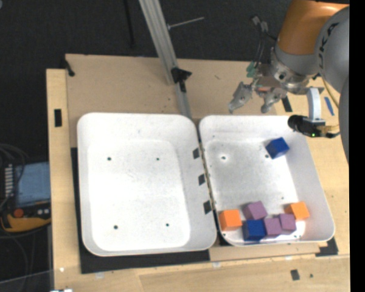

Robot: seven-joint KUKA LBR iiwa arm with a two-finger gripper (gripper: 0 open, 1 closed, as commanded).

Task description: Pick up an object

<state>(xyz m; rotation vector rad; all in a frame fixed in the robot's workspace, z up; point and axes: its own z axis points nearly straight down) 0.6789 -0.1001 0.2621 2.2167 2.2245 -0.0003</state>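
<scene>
The end effector (253, 99) hangs above the right bin's (304, 163) far rim, fingers spread wide with nothing between them. A lone blue cube (277, 147) sits at about two o'clock in that bin. Down at six o'clock huddles a cluster: orange cube (230, 218), purple cube (255, 210), another blue cube (254, 229), more purple and orange alongside. The left bin (85, 163) rests beside it on the tabletop (109, 78).

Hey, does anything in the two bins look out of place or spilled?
Nothing spilled or damaged. One small blue cube sits alone, tilted, near the far side of the right white bin, apart from the orange, purple and blue cubes clustered at its near edge.
</scene>
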